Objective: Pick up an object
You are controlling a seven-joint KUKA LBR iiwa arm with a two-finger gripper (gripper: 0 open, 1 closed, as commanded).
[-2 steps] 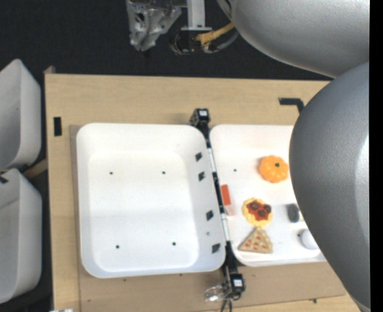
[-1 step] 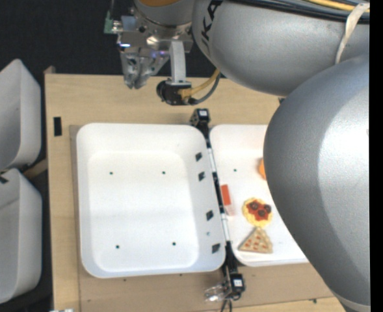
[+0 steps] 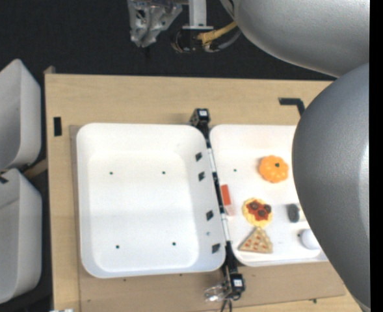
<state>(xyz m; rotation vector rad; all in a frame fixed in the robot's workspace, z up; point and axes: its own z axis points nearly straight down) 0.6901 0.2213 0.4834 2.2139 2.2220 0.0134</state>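
Note:
My gripper (image 3: 147,19) hangs high at the top of the view, above the dark area beyond the bench's far edge and well away from both bins. The right bin (image 3: 243,142) holds an orange pumpkin-like toy (image 3: 273,168), a round yellow piece with red and dark toppings (image 3: 257,210), a pizza-slice toy (image 3: 256,242), a small dark grey object (image 3: 293,212) and a pale rounded object (image 3: 306,238). A small red block (image 3: 225,195) lies along the right bin's left wall. The grey arm (image 3: 334,174) hides that bin's right part.
The left bin (image 3: 93,142) sits beside the right one, with black clips (image 3: 211,194) along the shared divider. White rounded housings (image 3: 6,174) stand off the bench's left edge. The tan bench (image 3: 178,99) surrounds the bins.

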